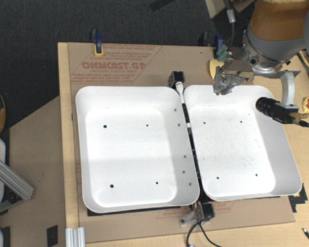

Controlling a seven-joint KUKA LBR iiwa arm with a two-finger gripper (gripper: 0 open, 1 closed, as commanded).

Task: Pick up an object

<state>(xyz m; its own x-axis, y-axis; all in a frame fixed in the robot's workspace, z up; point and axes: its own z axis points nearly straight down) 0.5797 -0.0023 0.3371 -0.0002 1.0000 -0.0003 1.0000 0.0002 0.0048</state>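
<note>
Where the arm (278,19) reaches in from the right, its gripper (224,88) hangs over the far rim of the right bin (278,153), close to that bin's far-left corner. Whether the jaws are released or clenched cannot be told; nothing is seen between them. No loose object to pick up can be made out in either bin: only small dark dots mark the floors.

Just beyond the jaws, a pale yellow piece (214,68) lies on the brown board (118,63), beside a teal part (221,51) of the wrist. To the right of the jaws, a black cylinder (271,109) on a white bracket (287,89) juts over the right bin's rim. To their left, a black clip (175,78) tops the dark strip (189,133) between the bins. Further left on the board's far edge stands a blue and yellow clamp (97,42).

On the near side of the jaws, the right bin's floor lies open down to its near rim. The left bin (92,138) sits beyond the strip.
</note>
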